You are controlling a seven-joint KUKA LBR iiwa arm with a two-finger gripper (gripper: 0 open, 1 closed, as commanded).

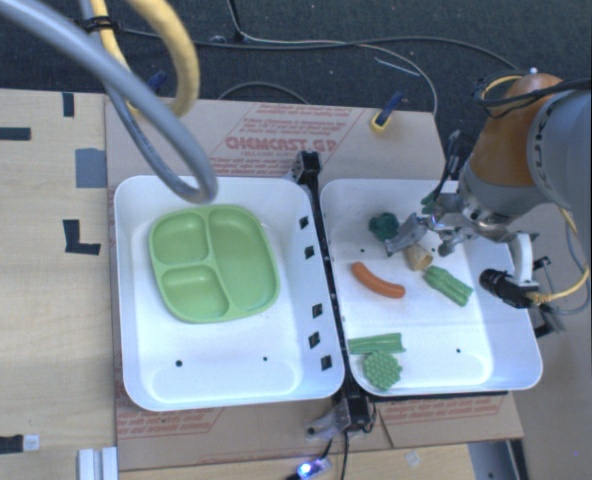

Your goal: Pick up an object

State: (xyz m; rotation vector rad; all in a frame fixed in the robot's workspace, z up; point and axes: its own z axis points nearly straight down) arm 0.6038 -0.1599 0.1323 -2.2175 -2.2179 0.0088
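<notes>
My gripper (pixel 422 242) hangs low over the back of the right bin (pixel 506 368), with its fingers spread apart. A small tan piece (pixel 419 259) lies just below and between the fingertips, and I cannot tell whether they touch it. Close to the left finger sits a dark green lump (pixel 382 226). An orange sausage-shaped piece (pixel 378 280) lies in front of the gripper to the left. A light green ridged stick (pixel 447 286) lies in front to the right. At the bin's front edge rest a green leafy piece and a flat strip (pixel 379 360).
The left bin (pixel 216 373) holds a green divided plate (pixel 214 264). A grey hose (pixel 126 88) and a yellow one (pixel 166 28) arc over the back left. A black divider (pixel 321 268) runs between the bins. The arm's black cable fitting (pixel 511 288) overhangs the right bin's right side.
</notes>
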